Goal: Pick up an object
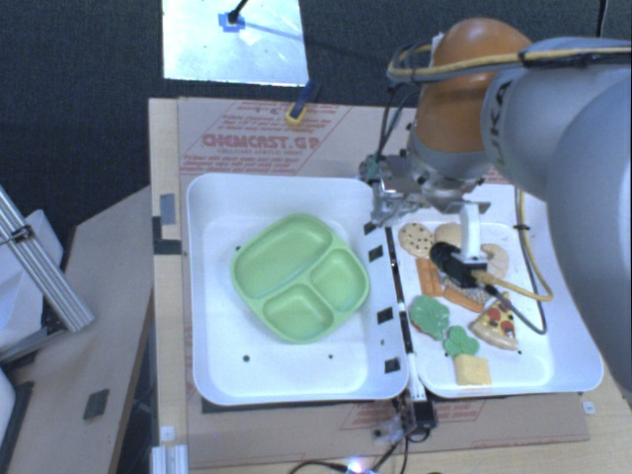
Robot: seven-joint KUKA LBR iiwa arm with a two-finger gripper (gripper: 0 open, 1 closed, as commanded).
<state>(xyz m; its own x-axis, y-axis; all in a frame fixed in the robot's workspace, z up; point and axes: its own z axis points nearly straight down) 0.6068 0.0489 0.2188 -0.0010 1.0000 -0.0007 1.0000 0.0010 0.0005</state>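
Jaws: low at the far end of the seam where the two bins meet, tucked under the grey arm with the orange band (464, 77). The wrist body hides them, so I cannot tell how wide they stand or whether anything is in them.
Nearest candidate: round tan chocolate-chip cookie (417, 237), lying flat in the shallow white right bin (553, 358), just beside the spot where the jaws sit.
Rest of that bin: flat orange strip (432, 278) along the seam, then a leafy green toy vegetable (430, 316) and a smaller green piece (459, 342). A toy pizza slice (497, 326) and a yellow cheese-like block (472, 369) lie towards the near rim. A pale round disc (497, 261) is partly covered.
Left bin: shallow white left bin (212, 363) carries one pale green three-compartment plastic plate (299, 277), mid-bin, well apart from the jaws.
Stage: by my read this is the approach, with nothing visibly lifted.
Risk one: the jaws are so close to the bin rims that closing could catch a wall instead of the cookie.
Risk two: the cookie is thin and flat, so a grip may slide over it and come up with nothing.
Risk three: the food pieces are crowded, and a descent among them could shove neighbours or pinch two at once.
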